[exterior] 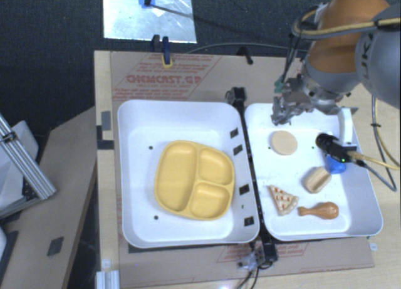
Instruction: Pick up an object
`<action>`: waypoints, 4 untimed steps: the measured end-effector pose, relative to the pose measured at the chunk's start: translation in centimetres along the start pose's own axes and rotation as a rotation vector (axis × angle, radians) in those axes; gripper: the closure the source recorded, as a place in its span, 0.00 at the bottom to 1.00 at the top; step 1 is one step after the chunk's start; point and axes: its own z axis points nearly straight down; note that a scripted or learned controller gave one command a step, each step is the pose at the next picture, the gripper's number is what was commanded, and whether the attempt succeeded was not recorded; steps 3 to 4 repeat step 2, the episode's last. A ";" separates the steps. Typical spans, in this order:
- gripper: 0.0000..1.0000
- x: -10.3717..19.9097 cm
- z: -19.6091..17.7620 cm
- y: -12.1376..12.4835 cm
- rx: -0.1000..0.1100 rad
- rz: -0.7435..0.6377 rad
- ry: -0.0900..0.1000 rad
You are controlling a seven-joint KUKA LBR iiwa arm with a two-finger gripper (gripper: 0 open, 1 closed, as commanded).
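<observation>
gripper (283,113) | we hover just above the round cookie (284,142), likely lining up a pick | fingers: we cannot tell | pizza slice (283,199), drumstick (319,210) lie below the cookie

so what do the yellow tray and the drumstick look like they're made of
Yellow tray: probably moulded plastic, matte to satin, judging by its uniform colour and soft rounded compartment edges. Drumstick: apparently toy food, likely plastic or rubber, with a smooth, even tan-orange surface; the exact material can't be told from this view.
</observation>
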 end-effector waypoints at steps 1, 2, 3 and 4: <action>1.00 5.9 1.4 -0.4 0.000 0.000 0.000; 1.00 11.0 0.9 -1.7 0.000 -0.001 0.001; 1.00 11.0 0.9 -1.7 0.000 -0.001 0.001; 1.00 11.0 0.9 -1.7 0.000 -0.001 0.001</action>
